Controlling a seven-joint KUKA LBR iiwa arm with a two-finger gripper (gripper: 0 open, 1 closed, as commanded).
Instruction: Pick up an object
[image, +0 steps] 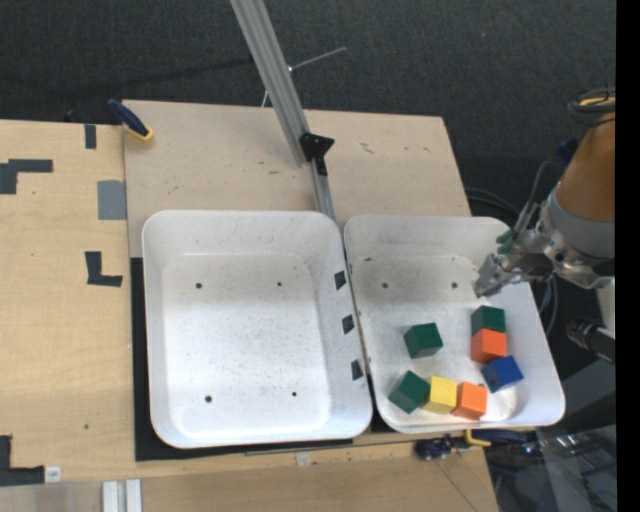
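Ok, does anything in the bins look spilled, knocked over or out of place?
Nothing stands out. All seven blocks sit inside the right bin, bunched toward its near right corner, including a green block and a blue block. The gripper hovers over that bin's right side.
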